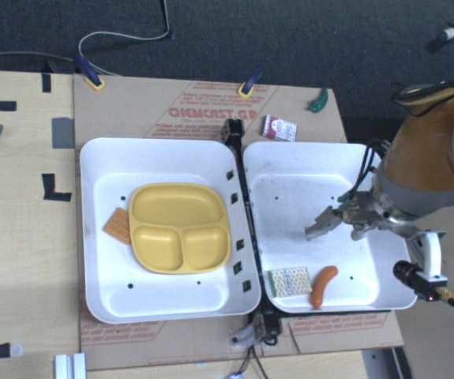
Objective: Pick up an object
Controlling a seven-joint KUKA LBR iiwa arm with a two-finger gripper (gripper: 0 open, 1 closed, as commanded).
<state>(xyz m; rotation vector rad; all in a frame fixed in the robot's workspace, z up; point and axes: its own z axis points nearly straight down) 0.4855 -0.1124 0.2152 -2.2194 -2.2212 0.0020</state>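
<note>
In the right bin [290,160], an orange sausage [322,286] lies near the front wall, with a small green-and-white patterned packet [289,281] just to its left. My gripper [337,227] hovers over the middle of this bin, behind and slightly right of the sausage. Its fingers are spread open with nothing between them. The arm with its orange band [420,152] comes in from the right. The left bin [100,290] holds a yellow divided plate [181,227], and a tan wafer [118,226] pokes out from under the plate's left edge.
Behind the bins, a small red-and-white packet [278,128], a green object [318,99] and two yellow-and-blue clips [249,84] lie on the cardboard sheet. A black cable [124,35] loops at the back left. A black clamp [233,129] sits where the bins meet.
</note>
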